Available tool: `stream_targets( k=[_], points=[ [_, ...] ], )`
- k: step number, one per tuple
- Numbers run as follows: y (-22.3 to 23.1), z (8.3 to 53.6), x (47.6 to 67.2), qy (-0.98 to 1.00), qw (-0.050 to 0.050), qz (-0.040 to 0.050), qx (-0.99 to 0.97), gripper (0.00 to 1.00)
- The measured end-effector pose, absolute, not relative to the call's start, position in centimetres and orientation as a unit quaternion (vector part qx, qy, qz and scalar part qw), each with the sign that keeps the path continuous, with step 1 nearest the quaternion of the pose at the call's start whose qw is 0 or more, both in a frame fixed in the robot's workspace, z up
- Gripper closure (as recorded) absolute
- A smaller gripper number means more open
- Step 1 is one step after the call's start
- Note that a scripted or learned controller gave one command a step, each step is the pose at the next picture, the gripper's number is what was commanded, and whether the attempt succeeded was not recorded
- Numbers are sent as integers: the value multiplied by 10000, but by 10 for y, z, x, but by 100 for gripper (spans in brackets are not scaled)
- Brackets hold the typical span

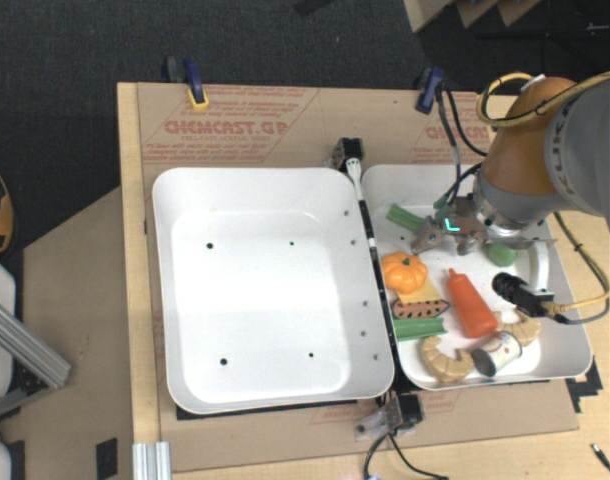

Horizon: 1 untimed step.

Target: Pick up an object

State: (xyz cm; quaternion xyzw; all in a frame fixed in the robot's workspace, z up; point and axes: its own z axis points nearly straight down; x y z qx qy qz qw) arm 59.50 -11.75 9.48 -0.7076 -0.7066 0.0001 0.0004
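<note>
My gripper [446, 242] hangs over the back half of the right bin [570, 340], fingers spread open and nothing between them. A green block [404, 216] lies just to its left, partly under it. A green round piece [502, 253] sits to its right. In front of it lie an orange pumpkin [405, 273] and a red-orange bottle [470, 304]. Nearer the front are a green and red striped piece [420, 320], a tan pastry-shaped toy [445, 361] and a small white and red can [497, 352].
The left bin [185, 208] stands beside the right one, with their walls meeting at a black divider [375, 268]. Clamps [194, 80] hold the cardboard-covered bench at the back edge. The arm's orange band [525, 148] looms over the right bin's back right corner.
</note>
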Motion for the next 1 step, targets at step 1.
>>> stream_targets(
  k=[1],
  points=[
    [-95, 85, 654, -7086, -18, -15, -7056, 0]
  ],
)
